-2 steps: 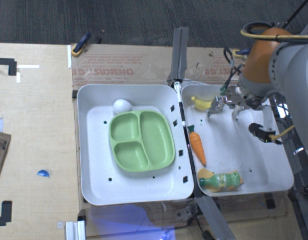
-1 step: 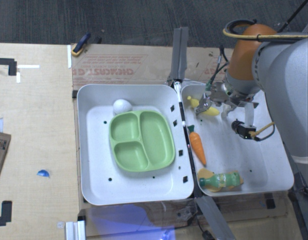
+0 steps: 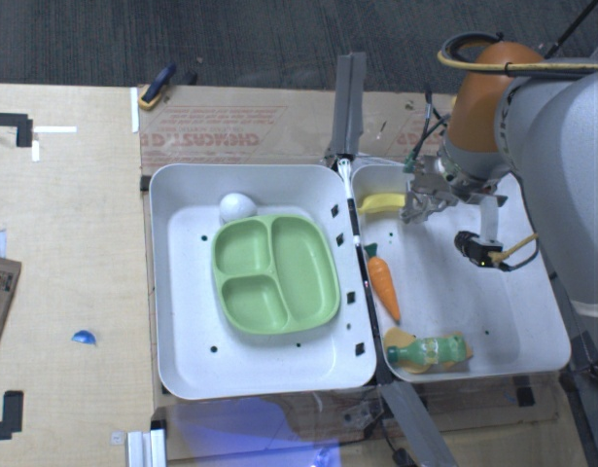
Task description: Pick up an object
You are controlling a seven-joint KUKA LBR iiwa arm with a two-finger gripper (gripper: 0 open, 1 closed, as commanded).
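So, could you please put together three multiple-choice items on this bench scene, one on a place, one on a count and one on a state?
1. Where does the white ball lie?
A. In the left bin, touching the far rim of the green tray
B. In the right bin beside the carrot
C. On the bench outside both bins

2. How many compartments does the green tray have?
A. Two
B. Three
C. Five

3. How does the green bottle sit?
A. Standing upright
B. Lying on its side
C. Leaning on the banana

Answers: 1 A, the ball sits at the tray's far edge inside the left bin. 2 B, two ridges divide it into three wells. 3 B, it lies lengthwise on the floor of the right bin.
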